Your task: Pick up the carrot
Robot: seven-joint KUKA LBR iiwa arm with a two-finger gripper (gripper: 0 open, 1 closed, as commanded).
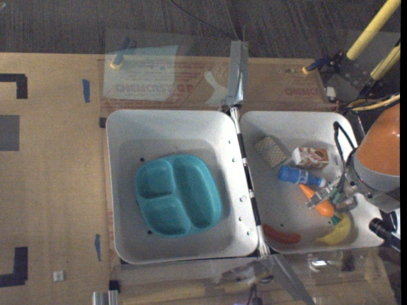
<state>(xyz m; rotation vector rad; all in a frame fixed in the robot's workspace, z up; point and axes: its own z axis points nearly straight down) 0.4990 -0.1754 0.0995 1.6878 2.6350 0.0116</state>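
The orange carrot [318, 200] lies slantwise in the right bin [254, 129], between the blue bottle and the banana. My gripper [337, 199] is low over the carrot's right end, reaching in from the right and touching or nearly touching it. The grey wrist with its orange band [383, 151] hangs above and hides the bin's right side.
In the right bin with the carrot are a blue bottle [299, 176], a brown and white carton [313, 157], a tan speckled piece [271, 151], a yellow banana [337, 230] and a red sausage [282, 235]. A teal divided plate [178, 194] sits in the left bin [127, 132].
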